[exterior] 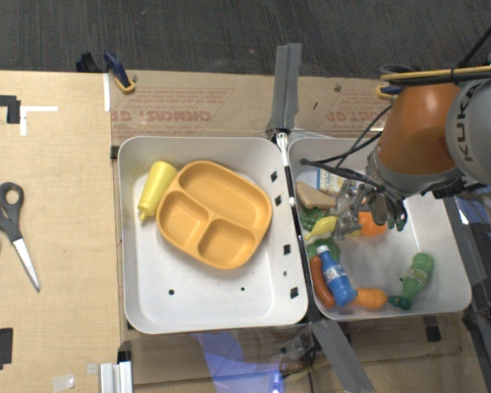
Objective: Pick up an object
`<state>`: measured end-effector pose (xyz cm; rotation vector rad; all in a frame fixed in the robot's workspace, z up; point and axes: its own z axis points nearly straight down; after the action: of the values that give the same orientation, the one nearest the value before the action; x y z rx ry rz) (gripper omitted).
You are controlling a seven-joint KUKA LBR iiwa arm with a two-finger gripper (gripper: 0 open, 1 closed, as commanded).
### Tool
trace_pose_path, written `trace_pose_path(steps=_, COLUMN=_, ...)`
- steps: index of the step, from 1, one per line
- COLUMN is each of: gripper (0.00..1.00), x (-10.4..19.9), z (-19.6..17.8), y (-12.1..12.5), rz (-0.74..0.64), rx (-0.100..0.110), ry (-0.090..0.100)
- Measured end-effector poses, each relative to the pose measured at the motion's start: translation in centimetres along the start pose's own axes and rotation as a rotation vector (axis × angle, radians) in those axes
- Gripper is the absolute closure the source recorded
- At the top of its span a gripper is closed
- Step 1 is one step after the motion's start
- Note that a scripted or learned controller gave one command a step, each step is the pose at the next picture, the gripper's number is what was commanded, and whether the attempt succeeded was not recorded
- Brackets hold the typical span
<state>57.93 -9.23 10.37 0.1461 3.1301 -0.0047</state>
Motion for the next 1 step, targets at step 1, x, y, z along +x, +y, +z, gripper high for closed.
trace_pose_path(steps=1, gripper=1.00, x=-0.97, z=-6.53, y=-4.52, rz=-0.589, rx=-0.005, ry=0.002)
